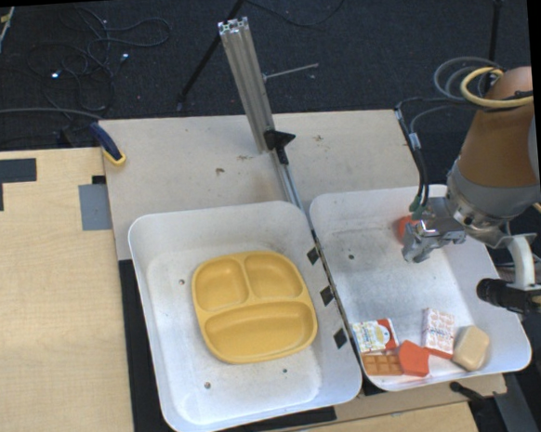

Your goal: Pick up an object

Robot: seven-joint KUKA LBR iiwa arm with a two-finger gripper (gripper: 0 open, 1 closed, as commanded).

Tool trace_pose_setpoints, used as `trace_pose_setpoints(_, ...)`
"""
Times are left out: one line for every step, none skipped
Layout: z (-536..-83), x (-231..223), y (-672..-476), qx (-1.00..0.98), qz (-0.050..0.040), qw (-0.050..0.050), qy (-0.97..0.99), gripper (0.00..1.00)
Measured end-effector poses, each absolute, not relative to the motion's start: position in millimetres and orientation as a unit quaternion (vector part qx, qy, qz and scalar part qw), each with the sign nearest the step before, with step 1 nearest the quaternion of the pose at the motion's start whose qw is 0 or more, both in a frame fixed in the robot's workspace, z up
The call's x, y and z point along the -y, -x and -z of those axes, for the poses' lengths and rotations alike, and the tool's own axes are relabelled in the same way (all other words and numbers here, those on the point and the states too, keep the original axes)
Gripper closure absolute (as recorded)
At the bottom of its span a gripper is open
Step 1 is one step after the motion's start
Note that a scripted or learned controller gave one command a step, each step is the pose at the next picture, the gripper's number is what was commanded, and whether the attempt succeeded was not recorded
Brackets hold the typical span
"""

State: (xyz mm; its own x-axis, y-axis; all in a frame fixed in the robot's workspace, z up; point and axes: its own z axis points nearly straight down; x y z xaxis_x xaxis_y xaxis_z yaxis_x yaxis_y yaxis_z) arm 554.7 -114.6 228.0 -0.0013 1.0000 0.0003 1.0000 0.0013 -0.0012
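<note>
My gripper (420, 245) hangs low over the upper right part of the right bin (377, 267), on the grey arm with the orange band (497, 137). A small red-orange object (403, 228) lies right against the gripper's left side; whether it is being gripped is not visible. Along the bin's near edge lie a small carton with a red and orange print (374, 335), a brown waffle piece (380, 365), an orange-red block (414, 358), a white and pink packet (438, 330) and a tan bun-like piece (471, 347).
The left bin (163, 265) holds a yellow divided plate (254, 305). An aluminium post (247, 82) rises behind the bins. Black clips (325, 295) sit on the seam between the two bins. Cables hang at the right behind the arm.
</note>
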Motion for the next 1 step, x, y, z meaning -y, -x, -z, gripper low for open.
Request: trace_pose_setpoints(-219.0,66.2,-538.6,0.708,-0.001,0.003,0.706,1.0)
